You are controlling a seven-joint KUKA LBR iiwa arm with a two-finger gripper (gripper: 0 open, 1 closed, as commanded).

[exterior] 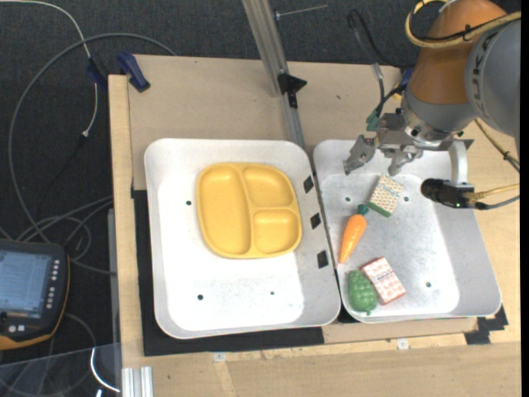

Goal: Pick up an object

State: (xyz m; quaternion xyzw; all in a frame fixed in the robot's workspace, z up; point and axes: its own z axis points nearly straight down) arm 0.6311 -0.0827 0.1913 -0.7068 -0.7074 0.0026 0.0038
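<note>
We see a big table (pixel 207 89) with two white bins. The left bin (pixel 165 222) holds a yellow plate (pixel 248 208). The right bin (pixel 446 255) holds an orange carrot (pixel 352 235), a green veggie (pixel 360 292), a red box (pixel 384 280) and a small dotted box (pixel 387 195). The end effector (pixel 380 157) hangs at the upper right, fingers spread apart, just above the dotted box, pinching nothing.
</note>
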